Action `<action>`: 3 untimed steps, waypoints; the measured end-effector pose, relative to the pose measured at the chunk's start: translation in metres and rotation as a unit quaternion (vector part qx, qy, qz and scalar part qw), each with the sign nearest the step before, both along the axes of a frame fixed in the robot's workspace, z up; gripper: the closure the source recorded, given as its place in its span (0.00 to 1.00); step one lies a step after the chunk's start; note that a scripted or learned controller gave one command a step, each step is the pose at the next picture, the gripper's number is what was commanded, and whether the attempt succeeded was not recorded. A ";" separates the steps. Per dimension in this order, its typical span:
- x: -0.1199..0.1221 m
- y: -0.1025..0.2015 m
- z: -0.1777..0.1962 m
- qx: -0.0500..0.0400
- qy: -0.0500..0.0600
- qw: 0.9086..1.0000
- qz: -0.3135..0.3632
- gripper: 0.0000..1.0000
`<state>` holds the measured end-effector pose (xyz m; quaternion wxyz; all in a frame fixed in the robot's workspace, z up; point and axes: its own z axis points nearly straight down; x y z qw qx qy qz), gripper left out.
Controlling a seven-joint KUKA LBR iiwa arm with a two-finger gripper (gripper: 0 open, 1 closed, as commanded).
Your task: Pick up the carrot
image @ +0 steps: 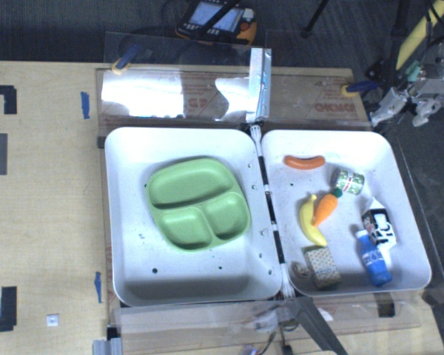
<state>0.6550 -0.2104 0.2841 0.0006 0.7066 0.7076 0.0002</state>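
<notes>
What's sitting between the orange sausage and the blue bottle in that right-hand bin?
In the camera view, a small green can lies between the sausage and the blue bottle. The carrot sits just left of that line.

Two white bins (126, 150) hold one green divided tray (198, 203), one carrot (325, 208), one banana (309, 222), one sausage (304, 162), one can (348, 181), one bottle (374, 248) and one sponge (323, 265).

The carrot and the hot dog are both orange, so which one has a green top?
The carrot has the green top. It leans against the banana mid-bin, while the hot dog lies plain orange-red near the back wall.
</notes>
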 end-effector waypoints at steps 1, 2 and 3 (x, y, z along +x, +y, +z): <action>0.001 0.027 -0.136 0.000 0.000 1.000 0.007 0.00; -0.077 0.068 -0.170 -0.004 -0.010 1.000 -0.007 0.00; -0.122 0.111 -0.197 0.001 -0.001 1.000 0.027 0.00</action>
